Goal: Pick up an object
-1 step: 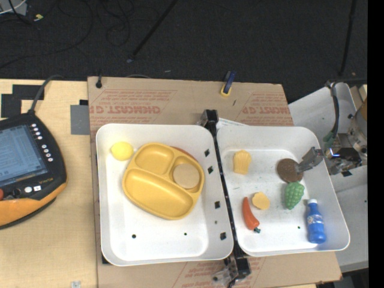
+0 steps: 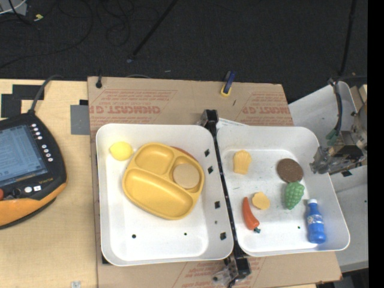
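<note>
**Gripper at the right bin's edge**

You have the gripper (image 2: 337, 158) over the right bin's (image 2: 270, 138) right rim; whether it is released or clenched, you cannot tell; inside that bin, the brown disc (image 2: 290, 170) lies nearest, just left of the gripper, the green bumpy piece (image 2: 293, 195) below it.

arm (image 2: 347, 138): grey and beige metal | dark cables looped | blurred detail
</note>
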Available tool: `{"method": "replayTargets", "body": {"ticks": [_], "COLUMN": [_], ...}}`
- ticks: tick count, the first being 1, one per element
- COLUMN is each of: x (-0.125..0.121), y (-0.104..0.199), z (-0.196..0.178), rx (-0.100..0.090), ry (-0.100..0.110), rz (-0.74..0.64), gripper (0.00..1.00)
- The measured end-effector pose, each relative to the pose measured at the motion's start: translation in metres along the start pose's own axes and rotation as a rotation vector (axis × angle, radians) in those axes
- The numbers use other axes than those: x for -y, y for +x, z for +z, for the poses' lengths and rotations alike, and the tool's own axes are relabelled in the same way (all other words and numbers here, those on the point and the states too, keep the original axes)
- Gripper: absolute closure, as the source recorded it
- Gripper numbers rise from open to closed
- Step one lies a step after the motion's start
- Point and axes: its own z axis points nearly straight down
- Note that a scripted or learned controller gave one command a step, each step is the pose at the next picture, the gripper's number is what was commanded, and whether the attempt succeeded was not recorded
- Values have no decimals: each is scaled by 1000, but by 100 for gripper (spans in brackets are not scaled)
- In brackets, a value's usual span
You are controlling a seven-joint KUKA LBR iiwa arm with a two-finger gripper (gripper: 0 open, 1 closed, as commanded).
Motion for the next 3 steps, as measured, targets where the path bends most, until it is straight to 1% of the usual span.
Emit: {"method": "replayTargets", "body": {"ticks": [1, 2, 3], "x": [34, 46, 46], "y": [77, 172, 253], "z": [4, -75, -130], "rx": [-3, -2, -2], "ry": [3, -8, -6], "rz": [-5, -11, -9], "gripper": [100, 100, 100]}}
